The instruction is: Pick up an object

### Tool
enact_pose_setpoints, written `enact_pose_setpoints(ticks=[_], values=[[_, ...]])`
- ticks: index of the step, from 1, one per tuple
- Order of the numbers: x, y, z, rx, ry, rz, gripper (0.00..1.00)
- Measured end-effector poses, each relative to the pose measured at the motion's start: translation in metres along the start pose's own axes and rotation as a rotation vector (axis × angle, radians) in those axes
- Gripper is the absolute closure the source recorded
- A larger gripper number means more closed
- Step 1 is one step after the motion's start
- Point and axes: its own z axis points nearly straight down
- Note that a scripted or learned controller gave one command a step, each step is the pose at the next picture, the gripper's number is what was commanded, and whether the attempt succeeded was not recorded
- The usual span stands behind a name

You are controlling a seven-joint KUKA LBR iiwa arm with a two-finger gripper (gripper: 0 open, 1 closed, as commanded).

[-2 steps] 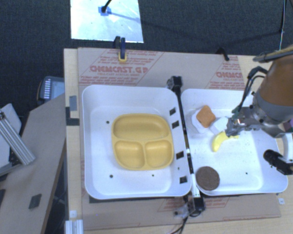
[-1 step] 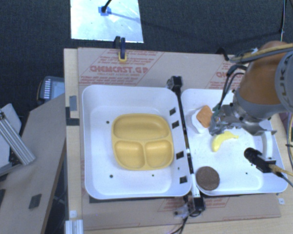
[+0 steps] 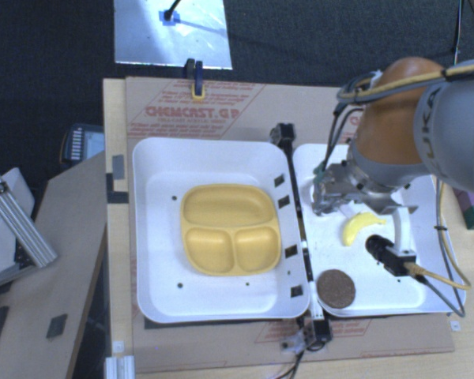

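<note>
Dark carpet floor [image 3: 47, 46] all round. Shiny metal plate [image 3: 172, 20] lying at the back. Tan bench [image 3: 114, 212] topped with printed cardboard sheet [image 3: 221, 105]. Aluminium extrusion rail [image 3: 12, 212] at left.

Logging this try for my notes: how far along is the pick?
Done: the arm has reached over the right bin, with its end effector low near the bin's upper left. In hand: nothing visibly; the yellow banana and brown disc lie on the bin floor. Left: grasping and lifting one. The yellow tray sits in the left bin.
</note>
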Motion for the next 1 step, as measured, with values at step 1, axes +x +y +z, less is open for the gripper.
enact_pose_setpoints(ticks=[1], values=[[0.0553,0.0070,-0.0109,0.001,0.000,0.000,1.00]])
